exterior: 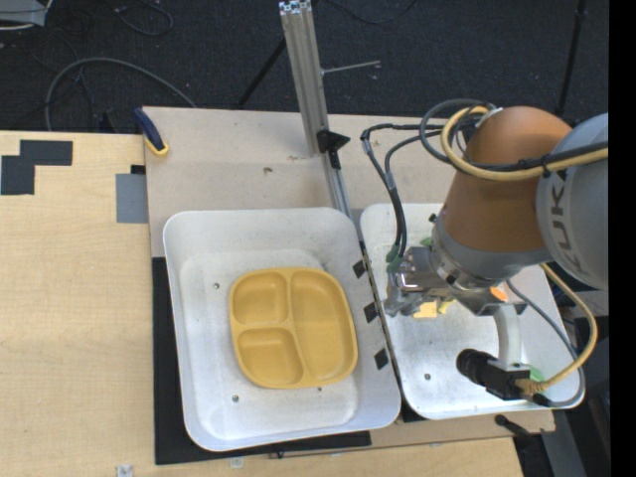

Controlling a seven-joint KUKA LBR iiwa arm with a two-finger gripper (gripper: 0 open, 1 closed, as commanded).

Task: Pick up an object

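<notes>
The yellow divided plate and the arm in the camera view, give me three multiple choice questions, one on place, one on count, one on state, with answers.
1. Where does the yellow divided plate lie?
A. left bin
B. right bin
C. bare bench

2. How many compartments does the plate have?
A. two
B. three
C. five

3. How does the plate sit?
A. flat, open side up
B. upside down
C. leaning on the bin wall

Answers:
1 A: it rests on the floor of the left bin, while the arm hangs over the right bin.
2 B: ridges split it into two small sections and one long one.
3 A: its hollows face the camera.
</notes>
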